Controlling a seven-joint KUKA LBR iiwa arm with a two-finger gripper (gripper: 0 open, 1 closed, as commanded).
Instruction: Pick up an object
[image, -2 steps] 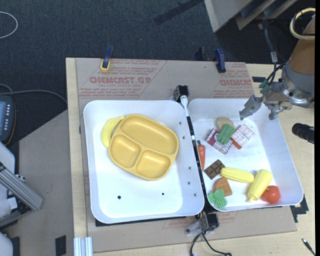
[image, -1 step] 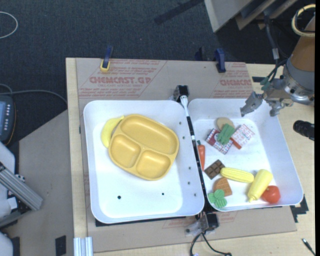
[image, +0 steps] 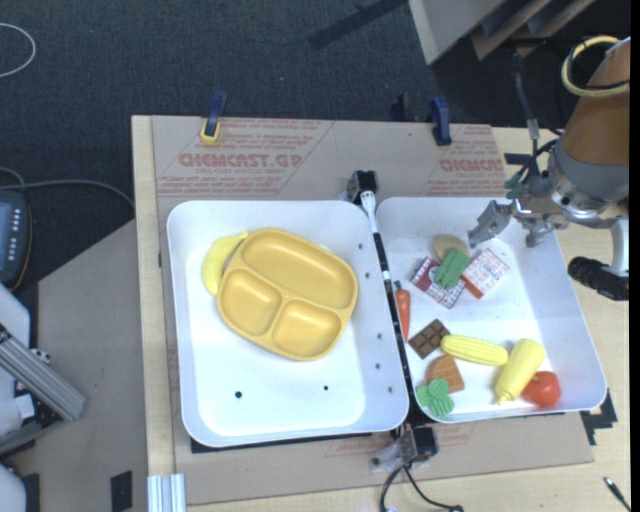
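My gripper (image: 514, 226) hovers over the far right part of the right bin (image: 570, 300), open, with nothing between its fingers. Just in front and to the left of it lie a tan round piece (image: 447, 244), a green item (image: 452, 265) and a red-and-white packet (image: 478, 274), bunched together. Nearer the front are a corn cob (image: 473, 349), a yellow bottle (image: 518, 368), a red tomato (image: 543, 389), a brown chocolate square (image: 429, 338), a brown cookie (image: 446, 372) and a green leaf (image: 436, 399). A carrot (image: 402, 308) lies along the bin's left wall.
The left bin (image: 210, 400) holds a yellow divided plate (image: 285, 292) with a yellow piece (image: 216, 262) tucked under its left edge. A black-and-white divider strip (image: 378, 260) runs between the bins. Blue and yellow clamps (image: 211, 122) grip the bench's far edge.
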